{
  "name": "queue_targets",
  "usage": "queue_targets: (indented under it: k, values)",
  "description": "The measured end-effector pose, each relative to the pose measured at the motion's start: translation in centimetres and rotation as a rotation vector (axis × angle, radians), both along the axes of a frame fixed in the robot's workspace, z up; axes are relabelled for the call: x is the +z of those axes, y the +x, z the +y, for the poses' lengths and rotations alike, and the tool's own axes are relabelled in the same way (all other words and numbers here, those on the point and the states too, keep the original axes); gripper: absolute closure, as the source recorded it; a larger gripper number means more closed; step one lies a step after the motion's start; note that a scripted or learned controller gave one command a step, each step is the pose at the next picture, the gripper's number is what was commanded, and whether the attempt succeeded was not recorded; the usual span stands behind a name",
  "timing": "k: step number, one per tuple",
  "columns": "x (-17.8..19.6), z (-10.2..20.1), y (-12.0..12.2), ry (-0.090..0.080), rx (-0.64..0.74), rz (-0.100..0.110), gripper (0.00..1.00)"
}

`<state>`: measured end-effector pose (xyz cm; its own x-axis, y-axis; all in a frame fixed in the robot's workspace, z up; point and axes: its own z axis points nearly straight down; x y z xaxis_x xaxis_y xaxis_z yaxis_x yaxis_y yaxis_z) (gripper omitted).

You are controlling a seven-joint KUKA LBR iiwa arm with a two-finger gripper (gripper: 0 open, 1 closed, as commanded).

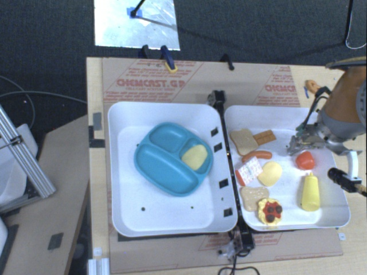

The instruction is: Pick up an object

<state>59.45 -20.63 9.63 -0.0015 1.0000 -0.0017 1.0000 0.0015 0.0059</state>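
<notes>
One gripper (302,144) hovered in the right bin (338,213) — just beside the red tomato (305,160) — jaw state impossible to tell.

Arm (351,105): KUKA iiwa, rounded grey casing, entering at the frame's right side. Directly above the wrist sits a broad orange-brown band, curved like a barrel section. Below the band, a grey ring-shaped flange. Gripper (299,144): small metallic silver-grey assembly with dark detail, too small to resolve further. Cable: thin dark lead running along the band's outer face down to the gripper body. Beside the wrist, a black cylindrical fitting (344,180) projects outward.
</notes>
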Motion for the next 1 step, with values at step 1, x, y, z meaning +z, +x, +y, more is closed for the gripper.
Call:
queue_targets:
  k: [1]
  values:
    - [1.09, -0.01, 0.10, -0.001, 0.000, -0.004, 1.00]
